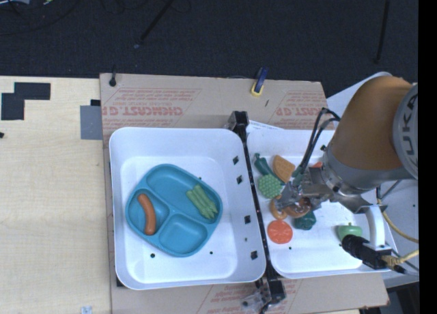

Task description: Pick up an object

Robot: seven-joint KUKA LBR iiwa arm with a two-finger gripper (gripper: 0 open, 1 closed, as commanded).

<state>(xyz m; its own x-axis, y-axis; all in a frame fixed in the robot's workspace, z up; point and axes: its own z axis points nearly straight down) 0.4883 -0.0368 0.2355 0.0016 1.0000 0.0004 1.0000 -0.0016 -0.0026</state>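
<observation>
In the right bin lies a cluster of small toys: a green waffle-like piece, an orange wedge, a dark green stick, a red-orange disc, a brown pretzel-like ring and a teal lump. My gripper is down among them, right over the brown ring and beside the green waffle piece. The wrist hides whatever sits between its tips. A green and white piece lies further right.
The left bin holds a blue divided plate with an orange sausage and green beans. A black ridge divides the bins. The arm's large orange band overhangs the right bin's far corner.
</observation>
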